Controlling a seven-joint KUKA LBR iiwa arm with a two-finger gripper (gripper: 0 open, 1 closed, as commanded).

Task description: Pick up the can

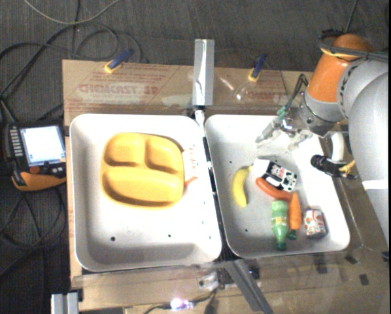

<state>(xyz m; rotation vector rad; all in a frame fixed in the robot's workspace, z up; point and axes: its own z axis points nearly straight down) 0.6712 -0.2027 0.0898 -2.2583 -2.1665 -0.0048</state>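
- Near edge of the right bin (248,247): we note the can (314,222), red and white, lying in the near right corner, close to the bin's right wall.
- Just left of the can, an orange carrot (295,216), then a green bottle (280,224) with its cap toward the near edge; the carrot lies against the bottle's side.
- A little farther in: a red sausage-like piece (269,188) partly under a small black-and-white box (281,176).
- Left of those, a banana (240,187) lies lengthwise, apart from the rest.
- Left bin (91,241): a yellow divided tray (143,169) sits in its middle, three compartments facing up.
- Far part of the right bin: the tool (282,135) hangs over the bare floor of the bin, well apart from the can. Its fingers look spread, with nothing between them.
- The arm (333,77) comes in from the right, orange band above the wrist.
- Beyond the bins: the brown bench (136,90) with two blue clamps (117,60) at the far edge.
- Off the bench to the left, a handheld pendant (38,150) with a lit screen, cables trailing over the floor.
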